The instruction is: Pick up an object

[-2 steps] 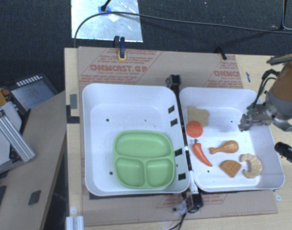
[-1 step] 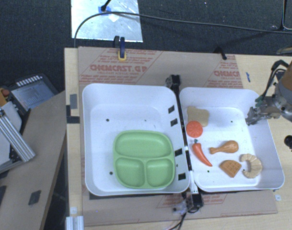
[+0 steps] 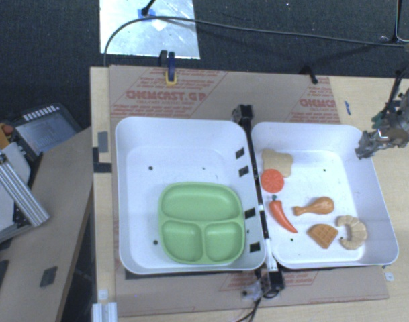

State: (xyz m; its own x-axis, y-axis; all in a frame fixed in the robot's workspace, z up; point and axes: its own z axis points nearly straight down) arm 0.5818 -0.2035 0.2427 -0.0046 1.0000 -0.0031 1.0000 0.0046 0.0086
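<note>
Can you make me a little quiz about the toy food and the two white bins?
1. True or false: the green tray lies in the left bin.
2. Which toy lies nearest the divider between the bins? A) croissant B) chili pepper C) drumstick
3. Fill in: the pincer hovers over the right bin's far ____ corner.

Key: 1 true. 2 B. 3 right.
</note>
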